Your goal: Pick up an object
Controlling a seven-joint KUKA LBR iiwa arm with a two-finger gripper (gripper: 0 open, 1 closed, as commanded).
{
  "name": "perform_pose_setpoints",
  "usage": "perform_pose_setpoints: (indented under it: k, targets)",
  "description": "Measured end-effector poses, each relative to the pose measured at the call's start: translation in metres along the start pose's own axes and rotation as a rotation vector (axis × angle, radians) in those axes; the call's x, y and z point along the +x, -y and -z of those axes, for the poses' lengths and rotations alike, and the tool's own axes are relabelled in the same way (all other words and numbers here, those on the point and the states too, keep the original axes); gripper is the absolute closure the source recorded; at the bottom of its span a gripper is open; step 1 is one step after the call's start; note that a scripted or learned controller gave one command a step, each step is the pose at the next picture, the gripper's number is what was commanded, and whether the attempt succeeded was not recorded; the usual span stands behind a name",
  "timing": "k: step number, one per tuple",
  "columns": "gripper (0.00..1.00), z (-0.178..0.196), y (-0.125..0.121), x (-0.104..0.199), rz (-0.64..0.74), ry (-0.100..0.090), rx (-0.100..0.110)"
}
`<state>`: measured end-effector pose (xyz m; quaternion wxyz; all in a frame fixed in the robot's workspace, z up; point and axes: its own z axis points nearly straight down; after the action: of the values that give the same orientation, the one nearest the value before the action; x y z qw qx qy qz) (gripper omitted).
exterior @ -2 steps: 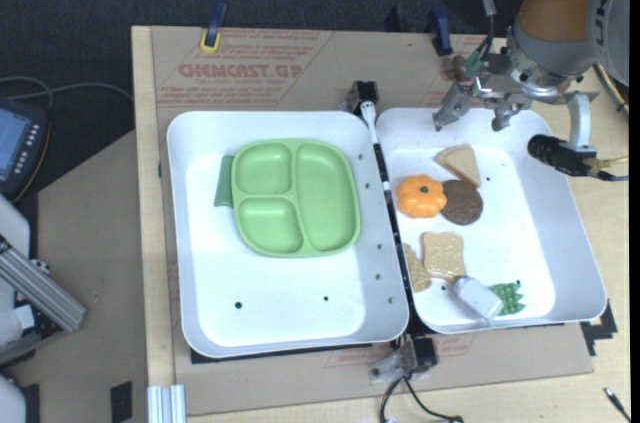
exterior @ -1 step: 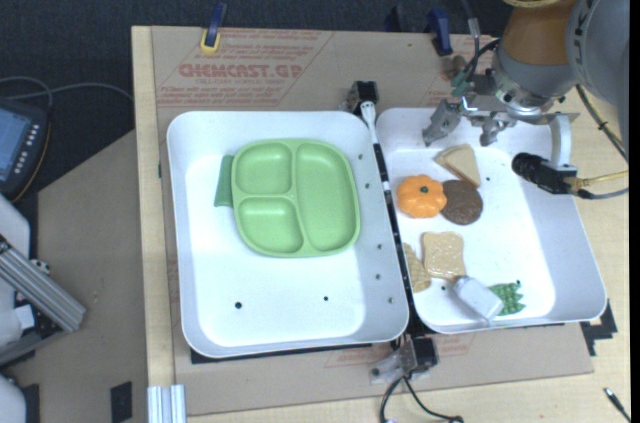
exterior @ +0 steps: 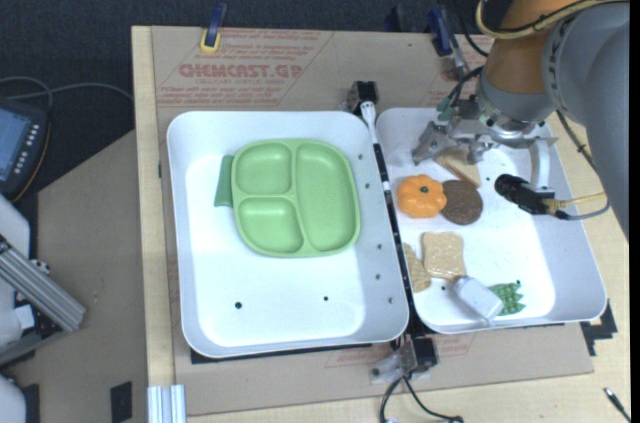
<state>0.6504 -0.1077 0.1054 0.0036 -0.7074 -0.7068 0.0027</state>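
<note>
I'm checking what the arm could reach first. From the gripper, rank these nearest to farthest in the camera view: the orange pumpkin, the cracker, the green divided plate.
Measured from the gripper at the top of the right bin:
1. Orange pumpkin, just below it in the right bin.
2. Cracker, lower down in the same bin.
3. Green divided plate, across in the left bin.

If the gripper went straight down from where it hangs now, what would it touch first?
Most likely bare floor at the far end of the right bin. The gripper hangs there, just beyond the orange pumpkin toy and the brown round piece. Depth is unclear, so it might clip the brown piece.
</note>
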Motion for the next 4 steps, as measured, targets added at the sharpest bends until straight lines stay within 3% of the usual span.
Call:
perform_pose_setpoints:
  k: [1,2,4]
  targets:
    - [0.0,-0.016,-0.002,-0.001,0.001,0.005,-0.012]
    - [1.0,-0.002,-0.005,-0.003,0.0,0.01,-0.022]
    - [1.0,0.107,-0.011,-0.005,0.001,0.004,-0.019]
